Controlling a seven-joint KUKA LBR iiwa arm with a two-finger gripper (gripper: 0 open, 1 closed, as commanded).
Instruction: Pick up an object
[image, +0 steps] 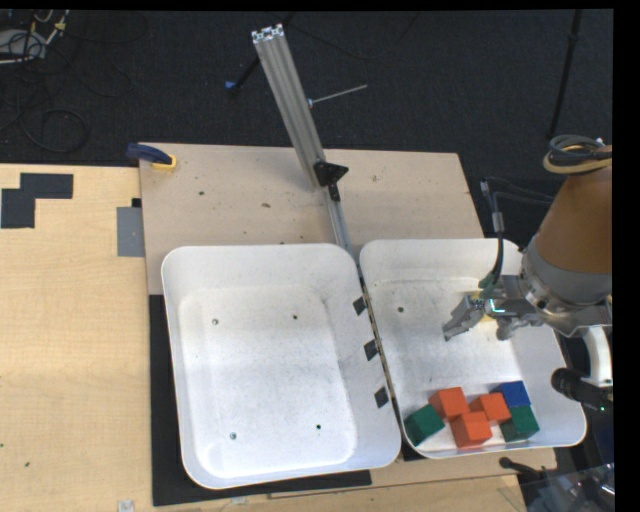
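Blocks lie untouched in the right bin; the gripper hovers above them, jaws released, nothing grasped yet.

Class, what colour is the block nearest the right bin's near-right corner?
Dark green block, camera view.

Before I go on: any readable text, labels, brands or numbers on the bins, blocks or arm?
None: no legible text anywhere in the camera view.
Right bin: plain white, no label.
Left bin: plain white, only dark specks.
Blocks: plain orange, green and blue faces, no markings.
Arm: no readable marking or brand.
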